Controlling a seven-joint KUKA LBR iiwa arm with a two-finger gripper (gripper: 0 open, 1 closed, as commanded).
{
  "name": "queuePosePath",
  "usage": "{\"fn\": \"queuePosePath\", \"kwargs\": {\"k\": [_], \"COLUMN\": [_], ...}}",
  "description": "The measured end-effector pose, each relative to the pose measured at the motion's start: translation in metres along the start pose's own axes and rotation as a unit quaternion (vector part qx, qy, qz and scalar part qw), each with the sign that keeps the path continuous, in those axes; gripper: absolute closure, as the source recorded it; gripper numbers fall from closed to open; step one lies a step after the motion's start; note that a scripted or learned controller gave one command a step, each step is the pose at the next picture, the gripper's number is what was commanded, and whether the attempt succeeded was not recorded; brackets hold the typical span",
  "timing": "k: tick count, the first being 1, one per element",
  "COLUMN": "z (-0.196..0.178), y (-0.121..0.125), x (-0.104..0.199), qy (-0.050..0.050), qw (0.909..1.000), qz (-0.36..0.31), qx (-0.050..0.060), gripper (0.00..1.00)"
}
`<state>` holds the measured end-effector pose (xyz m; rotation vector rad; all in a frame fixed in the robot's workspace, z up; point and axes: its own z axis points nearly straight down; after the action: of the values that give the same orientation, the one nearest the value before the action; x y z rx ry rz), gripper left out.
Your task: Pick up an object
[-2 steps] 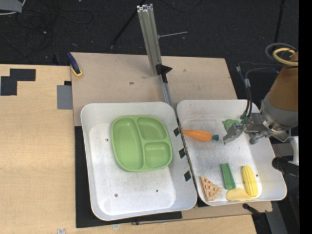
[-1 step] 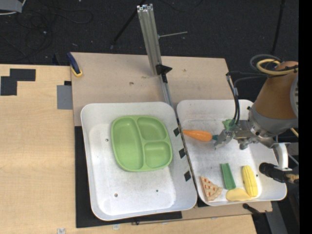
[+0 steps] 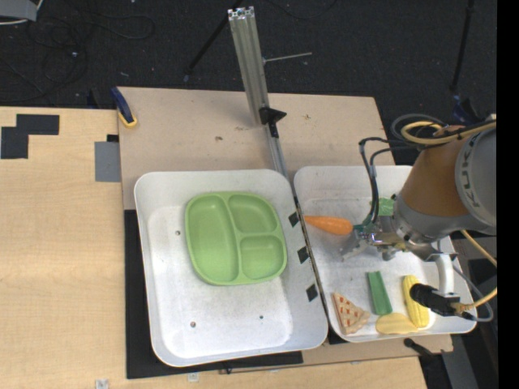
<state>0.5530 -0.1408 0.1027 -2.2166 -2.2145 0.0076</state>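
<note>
The tool sits low in the right bin, just beside the right end of the toy carrot, which lies near the bin's left wall; whether its fingers are open or closed I cannot tell, and nothing shows held. This looks like the approach to a grasp: next the tool would need to straddle the carrot and close on it. Nearer the front lie a green block, a pizza slice and a yellow corn cob, apart from the carrot. A green divided plate rests in the left bin
</note>
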Motion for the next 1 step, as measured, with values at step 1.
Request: {"fn": "queuePosePath", "kwargs": {"k": [1], "z": [0.011], "y": [0.0017], "x": [-0.0002], "qy": [-0.001], "qw": [1.0], "qz": [0.0], "qx": [-0.004], "gripper": [0.0]}}
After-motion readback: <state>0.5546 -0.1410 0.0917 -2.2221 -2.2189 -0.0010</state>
